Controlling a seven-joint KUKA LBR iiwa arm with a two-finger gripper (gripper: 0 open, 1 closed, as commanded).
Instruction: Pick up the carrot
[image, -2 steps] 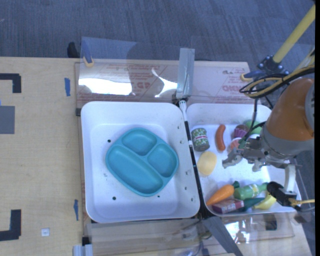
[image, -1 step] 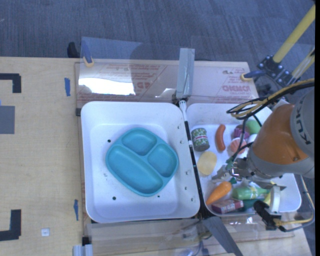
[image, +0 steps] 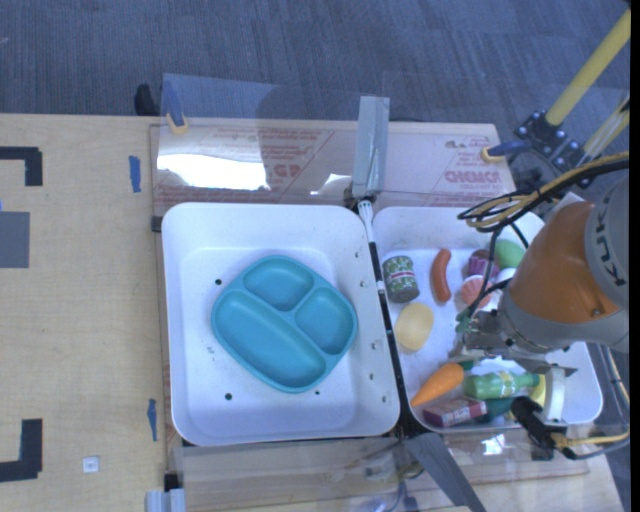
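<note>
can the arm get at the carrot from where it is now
Probably yes. The carrot lies in the right bin with its top uncovered, just left of the end effector. A green bottle and a red packet crowd its right end.

The two white bins (image: 190, 330) look like smooth, slightly glossy plastic. The blue divided tray (image: 285, 322) in the left bin is matt plastic. The carrot (image: 440, 383), near the right bin's front edge, has a smooth plastic sheen. The bench top (image: 75, 300) looks like pale, matt wood. The arm's orange band (image: 558, 272) is glossy.
</note>
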